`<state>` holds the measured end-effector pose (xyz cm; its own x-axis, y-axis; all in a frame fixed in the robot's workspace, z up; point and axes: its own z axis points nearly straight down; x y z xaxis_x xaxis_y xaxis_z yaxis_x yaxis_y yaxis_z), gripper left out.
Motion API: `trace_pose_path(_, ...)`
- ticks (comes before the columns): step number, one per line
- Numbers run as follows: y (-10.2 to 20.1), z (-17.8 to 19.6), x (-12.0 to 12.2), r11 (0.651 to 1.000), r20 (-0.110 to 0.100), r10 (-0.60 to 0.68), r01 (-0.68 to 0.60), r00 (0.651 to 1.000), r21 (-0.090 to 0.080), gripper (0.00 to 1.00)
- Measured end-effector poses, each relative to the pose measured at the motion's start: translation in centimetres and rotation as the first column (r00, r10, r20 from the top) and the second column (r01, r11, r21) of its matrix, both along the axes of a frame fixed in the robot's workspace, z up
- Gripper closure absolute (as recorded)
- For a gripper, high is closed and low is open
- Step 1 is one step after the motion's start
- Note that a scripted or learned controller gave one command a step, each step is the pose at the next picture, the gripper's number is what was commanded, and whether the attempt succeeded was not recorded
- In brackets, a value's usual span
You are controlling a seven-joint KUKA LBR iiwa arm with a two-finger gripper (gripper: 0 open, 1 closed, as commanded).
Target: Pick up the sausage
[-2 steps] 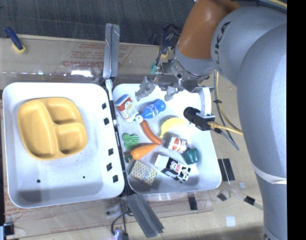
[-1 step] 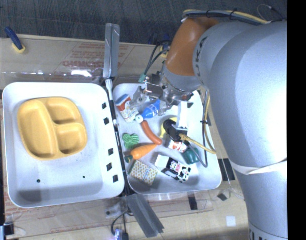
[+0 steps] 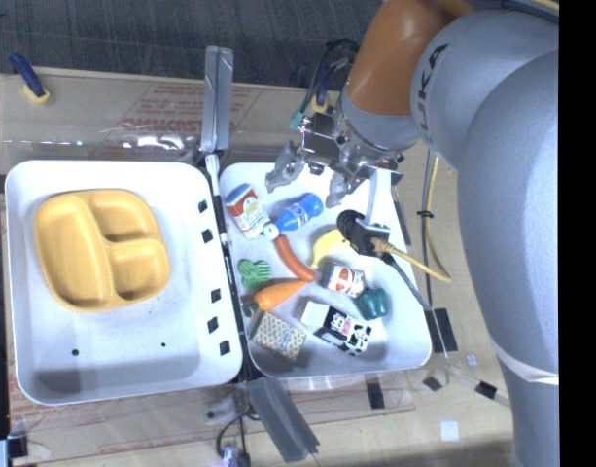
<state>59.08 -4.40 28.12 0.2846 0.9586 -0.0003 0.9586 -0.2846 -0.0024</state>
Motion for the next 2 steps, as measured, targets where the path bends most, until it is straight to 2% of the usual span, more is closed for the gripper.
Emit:
trace_pose_path(1,0.7,-9.1,-4.8,1.000,-0.004,0.021,-0.021,1.000,0.000,0.00)
trace_pose_path(2,-1.2,-9.1,-6.6,0.998,-0.005,-0.062,0.062,0.998,0.000,0.00)
